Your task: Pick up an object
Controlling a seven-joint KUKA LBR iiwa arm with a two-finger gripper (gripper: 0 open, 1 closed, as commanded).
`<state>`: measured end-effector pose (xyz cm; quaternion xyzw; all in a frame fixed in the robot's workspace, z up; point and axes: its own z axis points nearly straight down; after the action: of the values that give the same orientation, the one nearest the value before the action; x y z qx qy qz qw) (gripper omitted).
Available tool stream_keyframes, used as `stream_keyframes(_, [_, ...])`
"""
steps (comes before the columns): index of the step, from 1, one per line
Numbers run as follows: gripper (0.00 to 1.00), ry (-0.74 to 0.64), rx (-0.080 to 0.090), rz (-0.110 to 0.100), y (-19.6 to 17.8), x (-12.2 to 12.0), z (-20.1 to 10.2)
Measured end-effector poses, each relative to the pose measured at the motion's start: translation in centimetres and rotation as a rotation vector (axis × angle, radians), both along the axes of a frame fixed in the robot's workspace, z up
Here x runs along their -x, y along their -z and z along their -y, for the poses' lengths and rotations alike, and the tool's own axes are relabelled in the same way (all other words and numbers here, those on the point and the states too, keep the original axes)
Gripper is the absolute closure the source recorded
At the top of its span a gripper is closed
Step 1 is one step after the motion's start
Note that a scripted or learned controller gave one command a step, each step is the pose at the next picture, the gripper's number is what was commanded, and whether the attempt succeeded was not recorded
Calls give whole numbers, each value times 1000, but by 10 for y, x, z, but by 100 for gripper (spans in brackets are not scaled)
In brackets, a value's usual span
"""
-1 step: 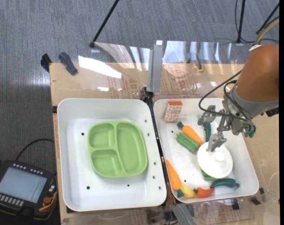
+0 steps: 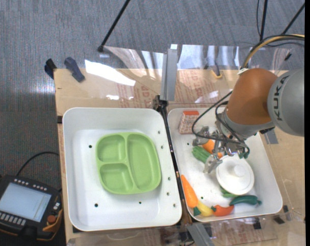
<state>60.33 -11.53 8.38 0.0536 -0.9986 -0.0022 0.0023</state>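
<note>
Over on the left, the left bin (image 2: pixel 73 137) carries a green divided plate (image 2: pixel 128 163), lying flat near the middle with its three compartments facing up. Beneath both bins runs the bench (image 2: pixel 124 86), brown and glossy, with clear sheeting (image 2: pixel 144 60) catching the light along its far side. A dark clamp (image 2: pixel 73 68) sits at the bench's far-left corner. Down on the grey carpet, at lower left, lies a teach pendant (image 2: pixel 24 206), screen glowing pale, a black cable (image 2: pixel 26 165) looping away from it. Thin black stand legs (image 2: pixel 116 19) slant across the floor beyond the bench.
</note>
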Motion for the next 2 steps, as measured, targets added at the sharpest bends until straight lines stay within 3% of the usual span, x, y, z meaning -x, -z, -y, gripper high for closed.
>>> stream_keyframes(1, [100,-5,2,11,-15,-4,-2])
stream_keyframes(2, [100,10,3,20,-132,-31,-60])
